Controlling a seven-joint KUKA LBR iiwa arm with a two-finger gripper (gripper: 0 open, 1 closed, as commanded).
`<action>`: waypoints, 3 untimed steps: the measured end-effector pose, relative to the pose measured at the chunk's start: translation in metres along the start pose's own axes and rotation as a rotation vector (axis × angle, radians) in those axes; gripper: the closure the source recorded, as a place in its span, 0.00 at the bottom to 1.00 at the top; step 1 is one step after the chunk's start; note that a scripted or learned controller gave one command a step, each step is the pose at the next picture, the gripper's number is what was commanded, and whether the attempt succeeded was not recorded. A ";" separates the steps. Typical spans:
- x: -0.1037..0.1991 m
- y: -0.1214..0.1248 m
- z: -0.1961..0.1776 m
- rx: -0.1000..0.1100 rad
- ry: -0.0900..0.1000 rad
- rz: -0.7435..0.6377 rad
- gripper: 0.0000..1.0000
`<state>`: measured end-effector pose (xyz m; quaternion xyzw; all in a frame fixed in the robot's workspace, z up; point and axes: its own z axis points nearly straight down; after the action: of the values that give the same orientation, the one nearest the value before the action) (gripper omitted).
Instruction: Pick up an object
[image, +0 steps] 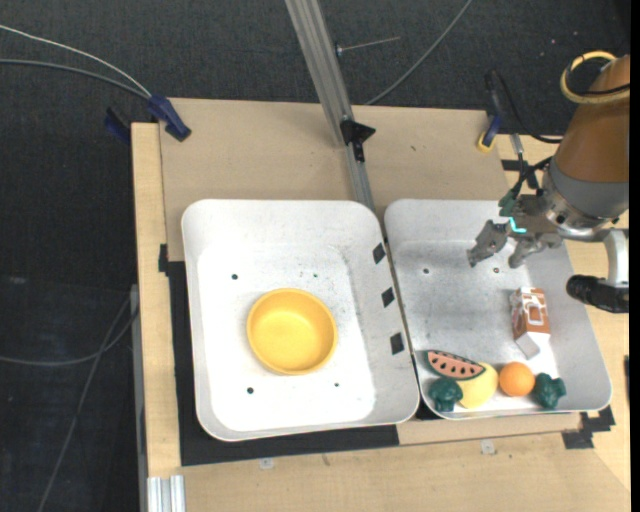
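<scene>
My gripper hangs over the upper part of the right bin, its two grey fingers spread apart with nothing between them. Below it and to the right lies a small brown and white carton. Along the bin's front edge sit a watermelon slice, a yellow fruit, an orange and two dark green pieces. A yellow bowl rests in the left bin.
A slanted metal pole rises behind the bins, between them. Black clips line the seam where the bins meet. The wooden bench surrounds both bins.
</scene>
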<state>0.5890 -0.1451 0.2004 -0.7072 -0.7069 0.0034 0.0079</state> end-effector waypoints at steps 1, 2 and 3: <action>0.000 0.002 -0.004 -0.008 -0.001 -0.001 0.00; 0.000 0.004 0.060 0.000 0.000 0.001 0.00; 0.001 0.003 0.108 0.000 0.000 0.000 0.00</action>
<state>0.5905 -0.1437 0.0922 -0.7074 -0.7068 0.0031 0.0079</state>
